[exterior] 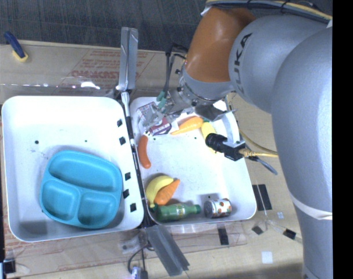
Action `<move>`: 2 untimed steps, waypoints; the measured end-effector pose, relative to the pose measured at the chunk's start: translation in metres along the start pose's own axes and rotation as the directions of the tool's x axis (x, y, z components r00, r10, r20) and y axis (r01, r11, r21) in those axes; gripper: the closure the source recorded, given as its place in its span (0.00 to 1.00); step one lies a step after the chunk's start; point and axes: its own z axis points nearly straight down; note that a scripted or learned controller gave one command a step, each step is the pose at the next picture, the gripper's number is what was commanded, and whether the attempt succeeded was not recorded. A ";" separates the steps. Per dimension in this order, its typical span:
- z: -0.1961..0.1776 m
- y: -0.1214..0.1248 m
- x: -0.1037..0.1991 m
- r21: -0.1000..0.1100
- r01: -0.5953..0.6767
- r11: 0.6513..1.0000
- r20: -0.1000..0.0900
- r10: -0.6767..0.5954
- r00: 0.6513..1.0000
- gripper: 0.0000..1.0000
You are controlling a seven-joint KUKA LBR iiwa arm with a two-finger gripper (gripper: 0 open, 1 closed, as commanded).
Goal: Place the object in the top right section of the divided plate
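Observation:
A blue divided plate lies in the left white bin, toward its front. Its large section is at the back and two smaller ones are at the front. My gripper hangs low over the back left corner of the right bin, far from the plate. Just right of it lie an orange carrot and a yellow piece. Whether anything sits between the fingers is hidden by the wrist.
In the right bin there are also a reddish sausage by the left wall, and a banana, a second carrot, a green bottle and a small can along the front. The arm covers that bin's back right.

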 end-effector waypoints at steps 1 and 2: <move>0.023 -0.044 0.067 0.003 -0.035 0.999 0.000 0.035 0.999 1.00; 0.012 0.009 0.073 0.000 0.010 1.000 0.000 -0.010 1.000 1.00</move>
